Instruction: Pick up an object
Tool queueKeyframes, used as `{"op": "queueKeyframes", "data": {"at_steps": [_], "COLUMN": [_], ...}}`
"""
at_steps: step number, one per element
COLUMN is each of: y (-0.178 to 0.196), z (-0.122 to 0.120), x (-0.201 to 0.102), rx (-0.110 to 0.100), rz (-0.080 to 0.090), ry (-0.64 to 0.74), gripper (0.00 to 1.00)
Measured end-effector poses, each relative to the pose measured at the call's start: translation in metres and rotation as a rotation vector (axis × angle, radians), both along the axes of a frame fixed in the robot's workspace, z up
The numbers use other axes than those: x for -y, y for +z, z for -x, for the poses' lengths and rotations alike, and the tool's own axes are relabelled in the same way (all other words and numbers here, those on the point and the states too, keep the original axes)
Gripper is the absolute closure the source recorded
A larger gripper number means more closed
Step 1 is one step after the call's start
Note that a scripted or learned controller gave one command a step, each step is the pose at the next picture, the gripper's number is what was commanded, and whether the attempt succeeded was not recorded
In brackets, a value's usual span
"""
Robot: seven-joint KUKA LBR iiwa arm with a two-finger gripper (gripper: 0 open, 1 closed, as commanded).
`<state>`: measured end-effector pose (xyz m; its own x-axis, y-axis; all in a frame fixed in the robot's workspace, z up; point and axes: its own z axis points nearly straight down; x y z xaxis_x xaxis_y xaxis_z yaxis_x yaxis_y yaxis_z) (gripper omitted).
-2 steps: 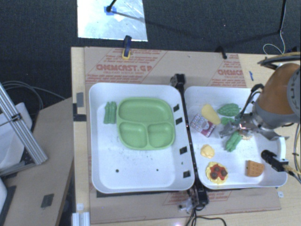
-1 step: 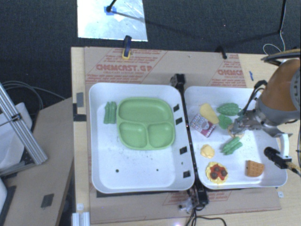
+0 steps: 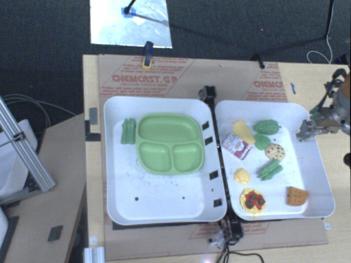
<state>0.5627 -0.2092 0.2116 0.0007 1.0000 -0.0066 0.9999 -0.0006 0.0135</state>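
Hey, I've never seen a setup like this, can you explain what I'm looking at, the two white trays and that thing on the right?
One camera looks down at a slant on a bench. The metal piece at the right edge is a robot arm's end effector, over the rim of the right bin; nothing is visibly held. That bin contains toy food: a yellow piece, green vegetables, a cookie, a small pizza, a waffle-like piece and a small packet. The left bin contains a green divided plate and a green bean bundle.
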Motion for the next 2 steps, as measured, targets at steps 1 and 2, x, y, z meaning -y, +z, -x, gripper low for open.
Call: {"op": "queueKeyframes", "data": {"at_steps": [1, 2], "y": [-0.096, 0.013], "z": [-0.021, -0.016], "x": [-0.032, 0.000], "rx": [-0.018, -0.001], "rz": [-0.010, -0.001], "ry": [0.007, 0.001], "gripper": [1.00, 1.00]}}
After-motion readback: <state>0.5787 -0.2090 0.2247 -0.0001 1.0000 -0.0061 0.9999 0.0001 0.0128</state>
